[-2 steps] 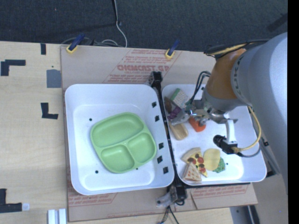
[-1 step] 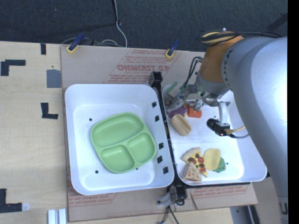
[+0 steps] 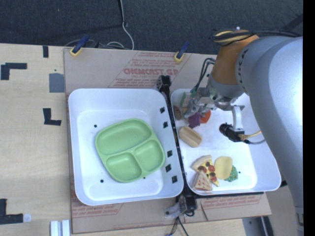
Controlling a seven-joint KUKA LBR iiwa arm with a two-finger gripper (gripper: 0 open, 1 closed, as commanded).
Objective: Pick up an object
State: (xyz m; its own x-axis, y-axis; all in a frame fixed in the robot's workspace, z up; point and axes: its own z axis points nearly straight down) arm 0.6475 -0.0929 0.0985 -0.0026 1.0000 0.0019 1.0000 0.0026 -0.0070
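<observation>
— Bins on the worktop (image 3: 34, 132)?
— Two, white, side by side. Left bin (image 3: 81, 107): one green divided plate (image 3: 129, 149), three compartments. Right bin (image 3: 263, 173): the toy food.
— Count the food.
— Near end: two pizza slices (image 3: 203, 172) touching each other, one yellow piece (image 3: 223, 166) just right of them with a small green bit at its edge. Middle: one tan bread roll (image 3: 190, 136). Far left corner: one purple item (image 3: 195, 119), one red item (image 3: 205, 115), some greenish-brown pieces too cluttered to count.
— And the hand (image 3: 198, 107)?
— Low over that far corner cluster, above the purple item. Grip state: cannot tell.
</observation>
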